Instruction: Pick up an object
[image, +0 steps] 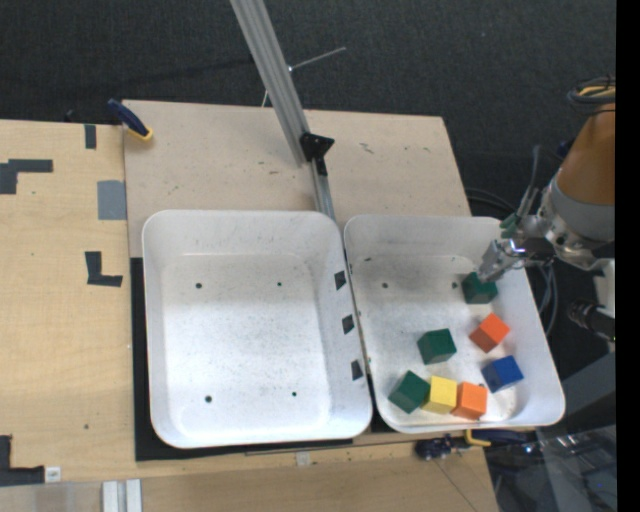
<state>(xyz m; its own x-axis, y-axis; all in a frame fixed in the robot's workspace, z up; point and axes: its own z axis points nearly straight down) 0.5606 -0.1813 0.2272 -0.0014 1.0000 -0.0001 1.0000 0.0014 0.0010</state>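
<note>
Camera view puts the gripper (492, 266) right above a dark green cube (479, 290) at the right bin's (400, 232) two o'clock edge, cube just toward seven o'clock, grip state unclear.

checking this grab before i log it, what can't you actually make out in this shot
- Pincer, camera view: too small and blurred to tell if its fingers are open or shut, or whether it holds the green block right below it.
- Arm: cut off by the right edge above the orange band.
- Row of blocks at the right bin's near rim: packed tight, so their touching sides are hidden.
</note>
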